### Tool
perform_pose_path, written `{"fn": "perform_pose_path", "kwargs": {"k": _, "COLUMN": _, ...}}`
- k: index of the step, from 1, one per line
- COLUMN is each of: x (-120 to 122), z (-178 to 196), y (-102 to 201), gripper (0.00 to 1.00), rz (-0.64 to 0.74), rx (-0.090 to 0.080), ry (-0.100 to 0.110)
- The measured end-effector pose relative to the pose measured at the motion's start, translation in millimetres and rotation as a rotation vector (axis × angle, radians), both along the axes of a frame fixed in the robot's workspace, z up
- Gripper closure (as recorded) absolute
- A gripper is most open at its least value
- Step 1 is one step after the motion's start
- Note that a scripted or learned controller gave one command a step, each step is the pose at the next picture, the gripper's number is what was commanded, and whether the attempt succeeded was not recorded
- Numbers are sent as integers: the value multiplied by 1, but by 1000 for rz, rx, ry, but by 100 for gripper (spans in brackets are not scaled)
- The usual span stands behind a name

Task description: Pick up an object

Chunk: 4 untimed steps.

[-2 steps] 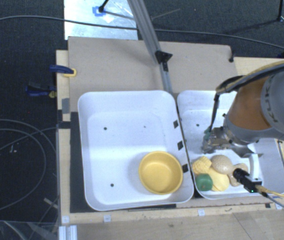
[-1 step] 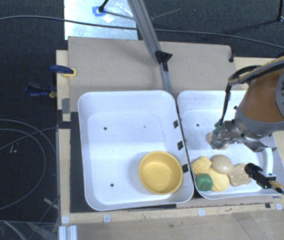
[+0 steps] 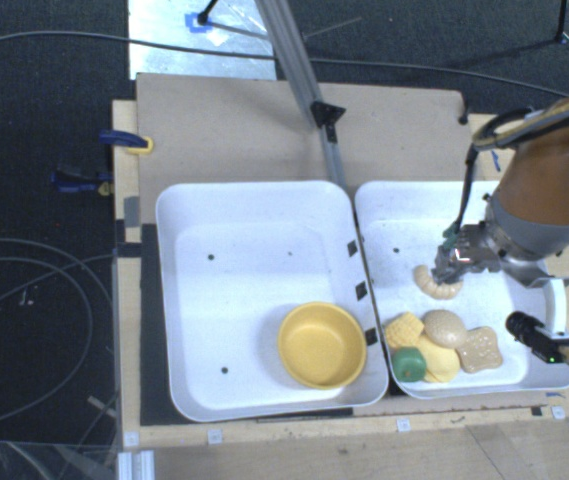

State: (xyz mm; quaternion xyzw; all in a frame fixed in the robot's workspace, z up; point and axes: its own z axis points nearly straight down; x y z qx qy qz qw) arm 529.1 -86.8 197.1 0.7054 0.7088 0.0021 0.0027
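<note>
Two white bins side by side on the surface. Left bin [image 3: 214,228] has a yellow bowl [image 3: 322,344] near its front right corner. Right bin [image 3: 404,218] has a cluster at the front: yellow corn-like piece [image 3: 402,329], green piece [image 3: 410,365], pale rounded piece [image 3: 443,327], tan biscuit-shaped piece [image 3: 481,349], plus a yellowish piece under them.

Arm comes in from the right; hand [image 3: 456,262] sits low in the right bin, right at the upper end of a cream curved piece [image 3: 434,284], croissant or banana shape, which lies apart from the cluster, just behind it. That looks like the target. Can't tell how far the hand is spread or whether it has hold of anything; tips are blurred and dark against the piece.

Risks, judged: contact is at one end of the curve, not the middle, so a pinch could pivot or squirt the piece out. Rounded toy surface likely slippery. A push could shove it into the cluster.
</note>
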Motion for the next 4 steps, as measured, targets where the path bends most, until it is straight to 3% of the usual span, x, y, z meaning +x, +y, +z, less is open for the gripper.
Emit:
{"fn": "perform_pose_path", "kwargs": {"k": 1, "x": 4, "z": 61, "y": 8, "gripper": 100, "rz": 1, "rx": 0, "ry": -3}}
{"fn": "perform_pose_path", "kwargs": {"k": 4, "x": 17, "z": 52, "y": 170, "gripper": 100, "rz": 6, "rx": 3, "ry": 5}}
